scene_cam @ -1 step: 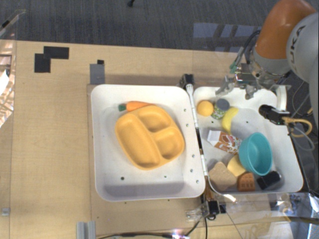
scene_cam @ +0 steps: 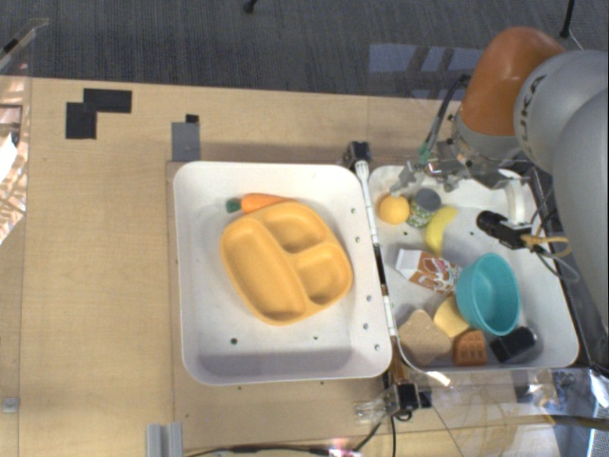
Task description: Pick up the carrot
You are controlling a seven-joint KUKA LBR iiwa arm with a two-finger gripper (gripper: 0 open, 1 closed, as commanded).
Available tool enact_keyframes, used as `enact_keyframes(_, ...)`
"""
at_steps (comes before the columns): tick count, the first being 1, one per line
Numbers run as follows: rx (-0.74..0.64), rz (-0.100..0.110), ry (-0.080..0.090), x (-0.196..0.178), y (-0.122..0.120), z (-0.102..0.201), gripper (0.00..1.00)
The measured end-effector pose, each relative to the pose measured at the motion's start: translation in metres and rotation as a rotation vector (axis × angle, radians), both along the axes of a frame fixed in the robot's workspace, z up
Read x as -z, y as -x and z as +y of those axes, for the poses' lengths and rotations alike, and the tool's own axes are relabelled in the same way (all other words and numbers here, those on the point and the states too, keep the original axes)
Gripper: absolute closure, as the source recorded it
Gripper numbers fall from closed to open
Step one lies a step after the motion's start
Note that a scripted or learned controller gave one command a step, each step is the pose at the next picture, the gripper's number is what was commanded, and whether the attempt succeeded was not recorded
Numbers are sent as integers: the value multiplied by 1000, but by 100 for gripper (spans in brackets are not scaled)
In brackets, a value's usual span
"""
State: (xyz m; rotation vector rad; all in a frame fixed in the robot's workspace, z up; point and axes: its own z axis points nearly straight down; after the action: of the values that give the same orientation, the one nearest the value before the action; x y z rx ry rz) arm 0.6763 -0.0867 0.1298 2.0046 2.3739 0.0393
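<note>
Your carrot (scene_cam: 259,201) is in the left bin (scene_cam: 195,284), up near its far edge, lying flat and tucked right against the far rim of the yellow divided plate (scene_cam: 285,260). Green end points left. Your gripper (scene_cam: 433,171) is over in the right bin (scene_cam: 561,322), at its far edge, hanging just above a yellow ball (scene_cam: 393,208) and a grey round thing (scene_cam: 425,199). Can't tell from here how the tool is set. Same bin has a teal bowl (scene_cam: 488,293) near the middle.
</note>
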Motion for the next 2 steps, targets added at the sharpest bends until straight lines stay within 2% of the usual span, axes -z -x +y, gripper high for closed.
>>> enact_keyframes(1, -53, 26, -3, -61, 27, 45, 0)
enact_keyframes(2, -29, 34, -2, 43, 5, -5, 0)
